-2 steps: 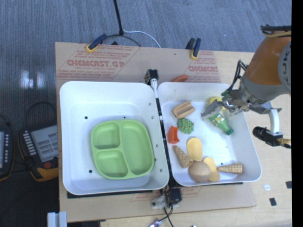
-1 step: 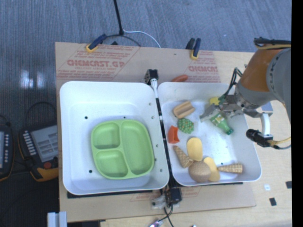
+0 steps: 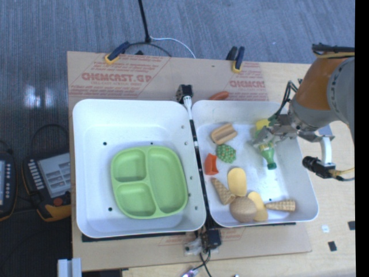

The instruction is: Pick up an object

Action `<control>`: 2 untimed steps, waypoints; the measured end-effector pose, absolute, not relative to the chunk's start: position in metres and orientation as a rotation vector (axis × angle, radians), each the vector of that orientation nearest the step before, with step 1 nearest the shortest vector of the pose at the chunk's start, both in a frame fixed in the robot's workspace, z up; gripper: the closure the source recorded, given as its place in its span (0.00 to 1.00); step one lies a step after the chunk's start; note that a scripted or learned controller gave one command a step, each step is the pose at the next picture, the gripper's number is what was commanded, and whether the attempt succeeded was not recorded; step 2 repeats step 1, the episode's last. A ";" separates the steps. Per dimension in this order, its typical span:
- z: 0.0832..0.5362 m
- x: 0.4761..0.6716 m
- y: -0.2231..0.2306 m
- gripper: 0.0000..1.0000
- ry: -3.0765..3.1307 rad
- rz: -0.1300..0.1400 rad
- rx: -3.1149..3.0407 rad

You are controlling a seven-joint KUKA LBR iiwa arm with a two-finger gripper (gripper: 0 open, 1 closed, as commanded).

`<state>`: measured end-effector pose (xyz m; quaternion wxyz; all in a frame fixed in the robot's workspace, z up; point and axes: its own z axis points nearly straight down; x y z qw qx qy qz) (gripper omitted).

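Tool (image 3: pixel 266 136): low over the right bin's (image 3: pixel 308 203) far right part, just above a green bottle-like toy (image 3: pixel 268 156); grip state cannot be told.
Targets: toy foods clustered in that bin.
Left bin (image 3: pixel 86 154): holds a green divided tray (image 3: pixel 149 181).

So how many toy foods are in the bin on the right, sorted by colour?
Right bin, as far as the view shows:
Green: 2, a broccoli-like piece and a bottle-like piece under the gripper
Yellow: 3
Tan or brown: 4, a hot dog, two cones, a round piece
Orange-red: 1
Total: 10
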<state>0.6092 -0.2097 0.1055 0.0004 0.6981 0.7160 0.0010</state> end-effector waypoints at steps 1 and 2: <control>0.191 0.625 -0.126 1.00 2.110 0.001 2.327; 0.191 0.625 -0.126 1.00 2.110 0.001 2.327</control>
